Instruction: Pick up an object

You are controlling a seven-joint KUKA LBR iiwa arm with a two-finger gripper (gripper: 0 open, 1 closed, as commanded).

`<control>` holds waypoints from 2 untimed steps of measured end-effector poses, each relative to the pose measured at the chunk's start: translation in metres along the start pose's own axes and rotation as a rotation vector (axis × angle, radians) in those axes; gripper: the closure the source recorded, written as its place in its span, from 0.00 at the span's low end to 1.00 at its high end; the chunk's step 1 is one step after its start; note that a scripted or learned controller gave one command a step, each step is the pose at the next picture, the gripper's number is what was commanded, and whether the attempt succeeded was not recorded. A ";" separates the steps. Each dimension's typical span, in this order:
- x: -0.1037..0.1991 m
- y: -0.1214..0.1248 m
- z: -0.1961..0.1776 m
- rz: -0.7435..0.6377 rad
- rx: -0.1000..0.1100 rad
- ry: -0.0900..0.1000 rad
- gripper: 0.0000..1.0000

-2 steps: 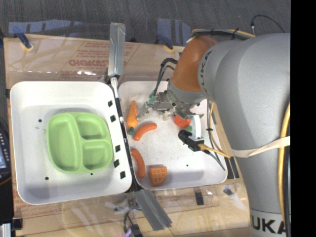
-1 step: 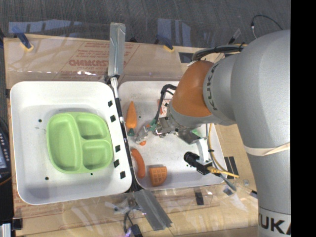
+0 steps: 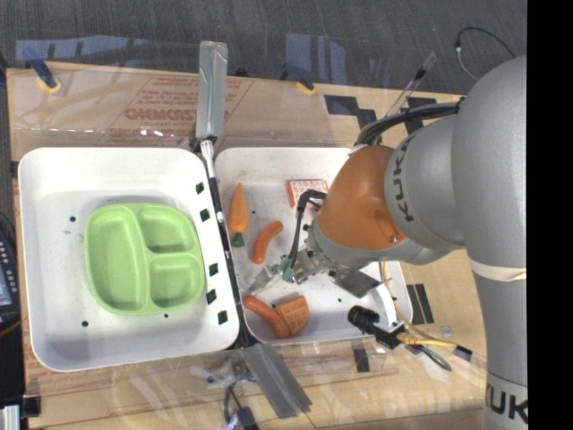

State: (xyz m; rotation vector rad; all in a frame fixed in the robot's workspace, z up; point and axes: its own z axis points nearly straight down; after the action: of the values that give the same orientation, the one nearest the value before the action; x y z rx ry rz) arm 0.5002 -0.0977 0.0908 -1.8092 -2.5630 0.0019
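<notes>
Two bins are seen; the gripper (image 3: 285, 270) is lowered into the right bin (image 3: 269, 164), jaw state indiscernible.

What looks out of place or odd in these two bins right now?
Nothing looks spilled or broken. The green divided plate lies flat in the left bin. In the right bin, the toy carrot, two sausages and a waffle-like piece lie scattered at different angles, loose but inside the walls. The gripper hangs among them.

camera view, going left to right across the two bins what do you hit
green divided plate → carrot → sausage → red and white card → orange band of the arm
</notes>
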 end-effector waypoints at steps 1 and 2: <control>-0.034 0.044 -0.001 0.023 -0.002 -0.002 0.00; -0.033 0.090 -0.001 0.184 0.003 -0.004 0.00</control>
State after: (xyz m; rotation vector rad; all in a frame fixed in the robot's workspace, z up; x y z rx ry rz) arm 0.5962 -0.0989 0.0913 -2.0378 -2.3875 0.0091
